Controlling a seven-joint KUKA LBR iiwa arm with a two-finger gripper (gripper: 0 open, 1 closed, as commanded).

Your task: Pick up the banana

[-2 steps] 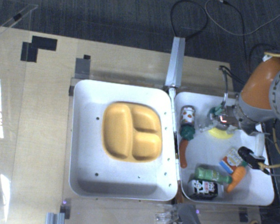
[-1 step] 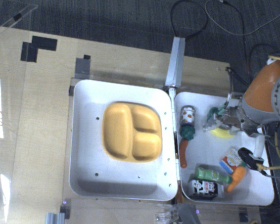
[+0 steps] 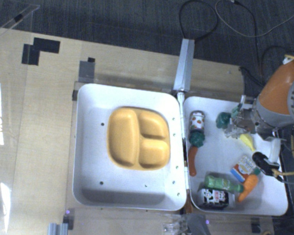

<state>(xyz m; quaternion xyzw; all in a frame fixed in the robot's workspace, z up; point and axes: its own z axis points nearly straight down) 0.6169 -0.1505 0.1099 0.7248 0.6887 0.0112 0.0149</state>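
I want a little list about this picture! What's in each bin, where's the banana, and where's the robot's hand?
left bin: a yellow tray with three compartments
right bin: a can, teal toys, a carrot, a green bottle and other small things
banana: a yellow piece near the right bin's upper right, partly hidden under the gripper
gripper: low over the right bin, right beside the banana
banana held: cannot tell
arm: grey and orange, reaching in from the right

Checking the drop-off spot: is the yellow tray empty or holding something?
Empty: the yellow tray shows bare compartments, in the left bin.
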